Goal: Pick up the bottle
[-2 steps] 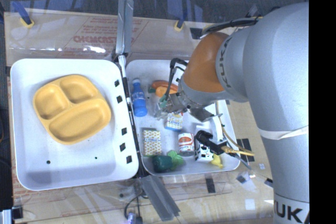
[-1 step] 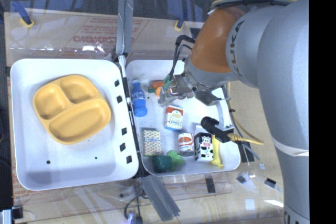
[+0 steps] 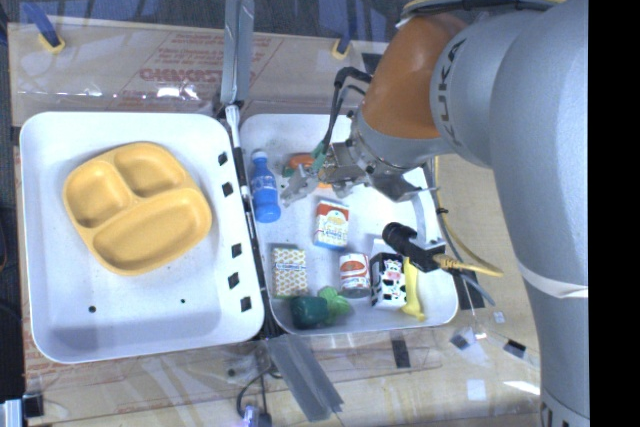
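A small blue bottle (image 3: 264,188) with a white cap lies along the left wall of the right bin (image 3: 432,315). My gripper (image 3: 300,177) hangs over the upper middle of that bin, just right of the bottle and apart from it. The grey arm with its orange band reaches in from the right and covers the bin's upper right part.
The right bin also holds an orange item (image 3: 301,160), a small carton (image 3: 332,224), a patterned box (image 3: 289,270), a green toy (image 3: 320,307), a can (image 3: 353,274), a cow-print box (image 3: 390,280) and a banana (image 3: 411,290). A yellow divided plate (image 3: 137,205) sits in the left bin (image 3: 60,315).
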Robot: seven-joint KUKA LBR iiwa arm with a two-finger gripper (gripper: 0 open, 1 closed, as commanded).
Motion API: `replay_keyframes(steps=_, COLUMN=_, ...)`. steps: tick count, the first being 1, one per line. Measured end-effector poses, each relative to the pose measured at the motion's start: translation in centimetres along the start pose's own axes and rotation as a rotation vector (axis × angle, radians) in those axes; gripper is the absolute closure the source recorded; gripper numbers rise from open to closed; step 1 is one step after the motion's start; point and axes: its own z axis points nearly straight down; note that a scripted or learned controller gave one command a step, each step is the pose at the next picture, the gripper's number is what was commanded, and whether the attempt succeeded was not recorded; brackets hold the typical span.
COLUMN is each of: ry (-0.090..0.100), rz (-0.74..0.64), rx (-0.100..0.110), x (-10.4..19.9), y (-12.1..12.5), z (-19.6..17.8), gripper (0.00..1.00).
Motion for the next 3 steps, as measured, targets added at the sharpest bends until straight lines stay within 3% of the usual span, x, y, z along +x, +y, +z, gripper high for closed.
replay_keyframes(steps=1, ry=0.0, rz=0.26, rx=0.0, x=5.3, y=8.9, z=0.1, gripper=0.0)
replay_keyframes(steps=2, ry=0.0, rz=0.305, rx=0.002, x=3.1, y=1.3, z=0.1, gripper=0.0)
replay_keyframes(steps=3, ry=0.0, rz=0.356, rx=0.002, x=14.4, y=3.5, z=0.1, gripper=0.0)
